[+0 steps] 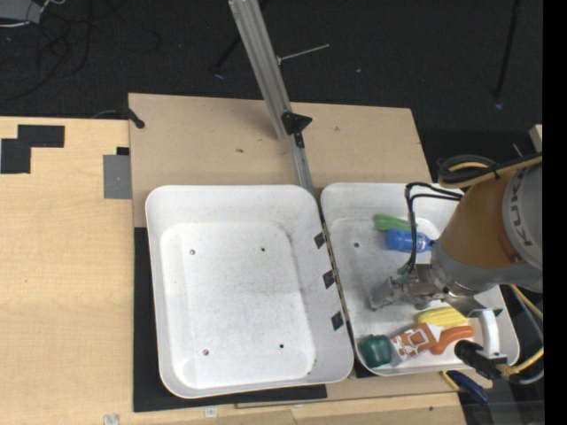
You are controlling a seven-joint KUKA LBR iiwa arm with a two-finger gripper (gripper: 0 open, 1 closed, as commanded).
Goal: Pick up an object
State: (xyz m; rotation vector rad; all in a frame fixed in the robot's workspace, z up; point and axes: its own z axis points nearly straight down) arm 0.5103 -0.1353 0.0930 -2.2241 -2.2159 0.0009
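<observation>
My gripper (383, 297) reaches into the right bin (354, 206) from the right, its grey fingers low over the bin floor near the middle. A green piece (387, 223) and a blue piece (400, 240) lie just behind the wrist. In front of the arm sit a yellow object (440, 315), an orange and white object (425, 337) and a dark green round object (376, 351) at the bin's front edge. Nothing is visible between the fingers.
The left bin (168, 206) sits beside the right one, with black clips (329, 278) along their shared edge. A metal rail (266, 69) slants up behind the bins. A black cable (413, 204) loops over the wrist.
</observation>
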